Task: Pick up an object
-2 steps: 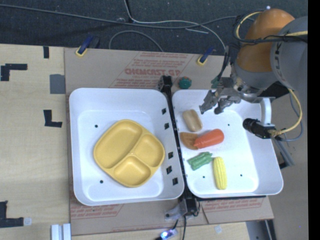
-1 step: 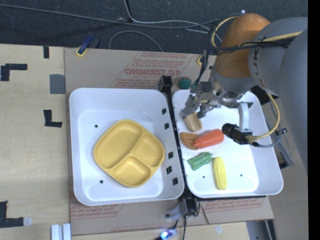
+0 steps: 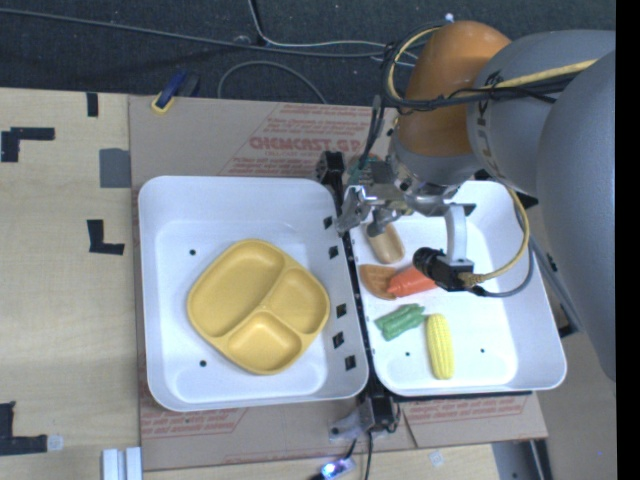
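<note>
- The grey KUKA arm (image 3: pixel 560 118) reaches in from the right, bulking over the right bin's far right corner.
- Its orange band (image 3: pixel 450 78) sits above the wrist, angled downward.
- The two-finger metal gripper (image 3: pixel 375 218) hangs low by the right bin's left wall, near the far edge.
</note>
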`<state>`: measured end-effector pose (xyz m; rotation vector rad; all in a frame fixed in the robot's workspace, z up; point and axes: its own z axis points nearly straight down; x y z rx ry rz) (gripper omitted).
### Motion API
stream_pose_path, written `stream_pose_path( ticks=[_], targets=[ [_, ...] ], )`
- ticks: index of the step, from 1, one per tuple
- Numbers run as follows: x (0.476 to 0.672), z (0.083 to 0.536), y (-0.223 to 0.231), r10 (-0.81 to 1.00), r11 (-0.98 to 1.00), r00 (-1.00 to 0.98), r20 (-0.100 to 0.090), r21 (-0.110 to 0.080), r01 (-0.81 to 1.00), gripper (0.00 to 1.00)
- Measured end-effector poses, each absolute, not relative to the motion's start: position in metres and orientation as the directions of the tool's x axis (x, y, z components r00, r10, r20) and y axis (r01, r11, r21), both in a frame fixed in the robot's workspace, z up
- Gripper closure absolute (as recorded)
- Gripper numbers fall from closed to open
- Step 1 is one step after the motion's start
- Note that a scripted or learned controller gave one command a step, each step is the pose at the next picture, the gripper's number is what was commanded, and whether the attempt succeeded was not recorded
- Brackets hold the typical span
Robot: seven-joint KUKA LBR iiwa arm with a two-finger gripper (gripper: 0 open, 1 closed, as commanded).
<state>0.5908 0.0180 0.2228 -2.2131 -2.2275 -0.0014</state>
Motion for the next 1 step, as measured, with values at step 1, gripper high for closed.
stream_pose_path(
  ticks=[1],
  targets=[
    [0.5862, 0.2334, 0.0719, 1.000, 0.007, -0.007, 0.002, 0.000, 1.000, 1.00]
  ],
)
